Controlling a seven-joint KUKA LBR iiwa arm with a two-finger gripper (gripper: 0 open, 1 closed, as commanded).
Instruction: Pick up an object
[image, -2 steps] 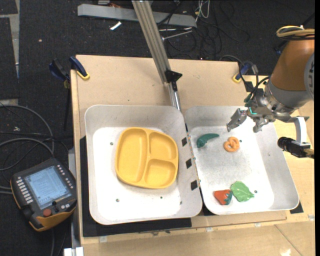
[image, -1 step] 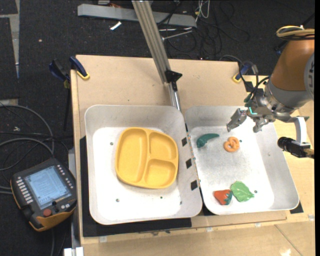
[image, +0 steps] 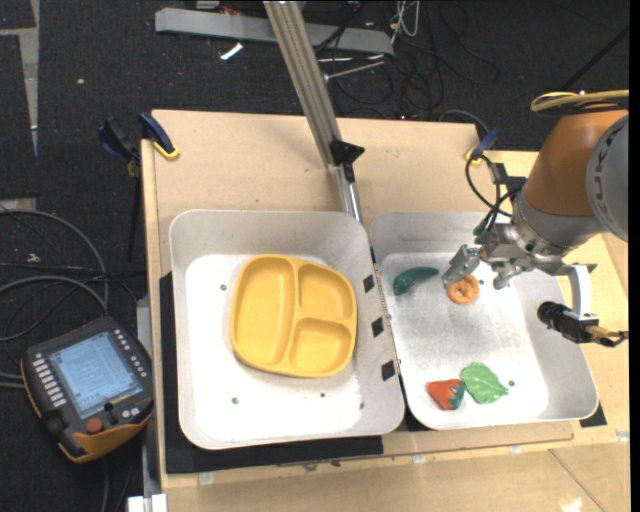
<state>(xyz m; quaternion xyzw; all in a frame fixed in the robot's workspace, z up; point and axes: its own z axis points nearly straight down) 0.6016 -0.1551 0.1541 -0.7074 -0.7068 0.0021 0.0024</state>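
The right bin (image: 545, 395) holds a small orange ring (image: 462, 291), a dark green piece (image: 413, 279), a light green lump (image: 485, 384) and a red piece with a blue edge (image: 445, 394). My gripper (image: 480, 272) hangs over the upper middle of this bin with its fingers apart. The orange ring lies just below and left of the left fingertip, not between the fingers. The dark green piece lies further left, near the bin's left wall. The light green and red pieces touch each other near the front edge.
A yellow divided plate (image: 295, 315) lies in the left bin (image: 200, 400). A slanted metal pole (image: 312, 90) ends at the back between the bins. A black fitting (image: 562, 319) juts from the arm over the right bin's right side.
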